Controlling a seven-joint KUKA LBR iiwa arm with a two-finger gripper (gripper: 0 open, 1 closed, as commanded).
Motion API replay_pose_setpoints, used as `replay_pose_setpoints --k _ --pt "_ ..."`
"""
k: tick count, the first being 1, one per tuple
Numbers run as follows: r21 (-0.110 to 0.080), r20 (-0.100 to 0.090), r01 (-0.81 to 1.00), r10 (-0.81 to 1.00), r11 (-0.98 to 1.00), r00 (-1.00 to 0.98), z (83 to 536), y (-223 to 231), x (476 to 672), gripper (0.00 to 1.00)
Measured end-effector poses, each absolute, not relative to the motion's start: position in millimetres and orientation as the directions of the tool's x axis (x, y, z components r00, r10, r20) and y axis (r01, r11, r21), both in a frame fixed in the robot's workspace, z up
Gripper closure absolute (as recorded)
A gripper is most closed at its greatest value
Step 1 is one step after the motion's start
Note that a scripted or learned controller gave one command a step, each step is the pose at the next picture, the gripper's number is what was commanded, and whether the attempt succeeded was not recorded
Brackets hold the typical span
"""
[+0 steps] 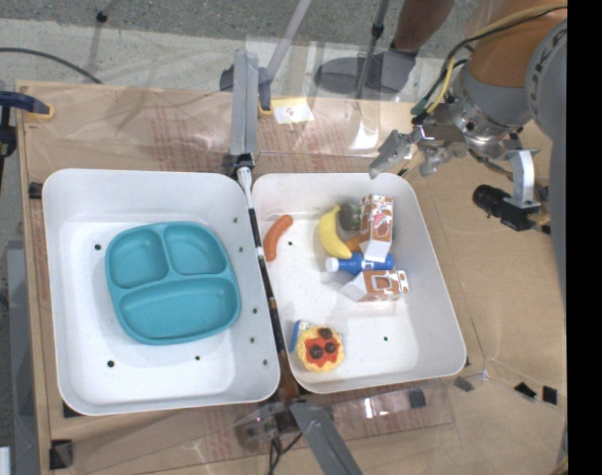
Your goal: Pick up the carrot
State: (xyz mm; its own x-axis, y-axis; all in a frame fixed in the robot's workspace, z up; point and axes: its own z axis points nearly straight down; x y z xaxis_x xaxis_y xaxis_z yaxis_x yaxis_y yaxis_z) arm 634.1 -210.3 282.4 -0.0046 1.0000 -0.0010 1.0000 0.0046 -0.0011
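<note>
The carrot, a short orange piece, lies in the right bin near its left wall, beside the divider. My gripper hovers above the right bin's far right corner with its fingers spread open and nothing between them. It sits well to the right of the carrot and higher up in the view.
A banana, two small cartons, a blue bottle and a round pastry with berries share the right bin. A teal divided plate rests in the left bin.
</note>
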Motion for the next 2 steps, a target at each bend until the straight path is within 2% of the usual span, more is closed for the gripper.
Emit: replay_pose_setpoints --k 1,2 --pt "-0.002 0.000 0.979 0.979 0.204 -0.204 220 -158 586.5 0.00" --pt "-0.004 0.004 0.894 0.894 0.448 -0.448 120 -190 528.6 0.00"
